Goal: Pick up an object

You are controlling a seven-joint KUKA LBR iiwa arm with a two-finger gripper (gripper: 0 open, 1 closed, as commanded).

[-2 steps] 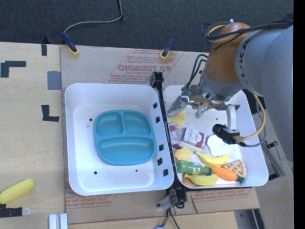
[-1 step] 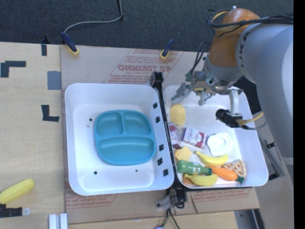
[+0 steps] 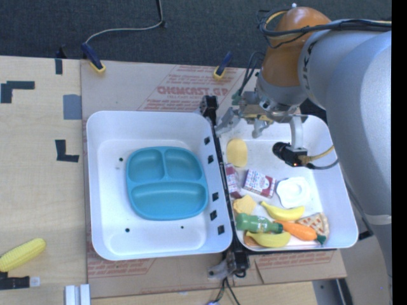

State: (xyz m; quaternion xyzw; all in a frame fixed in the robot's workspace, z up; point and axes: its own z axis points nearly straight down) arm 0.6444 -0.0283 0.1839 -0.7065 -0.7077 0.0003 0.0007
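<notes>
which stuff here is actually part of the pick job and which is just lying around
Belongs to the job:
end effector, over the right bin
yellow lemon-like piece
banana
carrot
green bottle
small red packet

Just lying about:
blue divided plate in the left bin
toy corn cob on the bench
yellow clamps

Tray in left bin, toys in right bin, corn outside left
</notes>
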